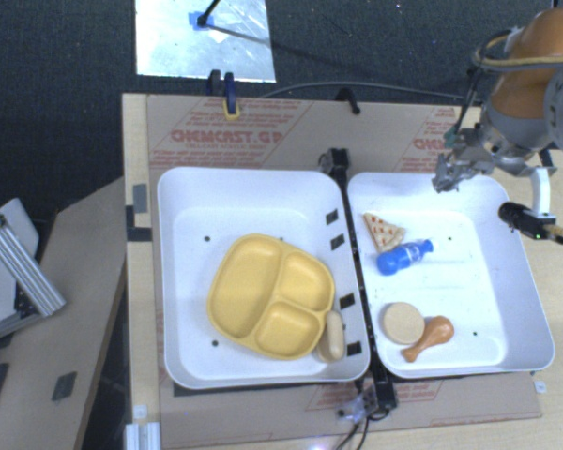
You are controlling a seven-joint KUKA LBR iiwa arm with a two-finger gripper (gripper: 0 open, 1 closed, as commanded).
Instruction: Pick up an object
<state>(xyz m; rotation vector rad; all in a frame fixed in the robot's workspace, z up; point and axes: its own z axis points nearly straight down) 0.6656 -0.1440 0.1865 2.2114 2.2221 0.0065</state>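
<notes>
Four toys are lying in the right bin (521, 298): pizza slice (382, 231), blue bottle (403, 257), round cookie (403, 323), drumstick (428, 336). Nothing is blocking them; the gripper (448, 178) is hovering over the bin's far rim, its grip state unclear.

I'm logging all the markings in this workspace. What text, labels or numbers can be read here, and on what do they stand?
"CHEMCAST GP" in red, on the brown protective sheet under the bins, left of centre.
A second red print at the sheet's right end, behind the tool: partly hidden and blurred, not readable.
The blue bottle bears no readable label.
</notes>
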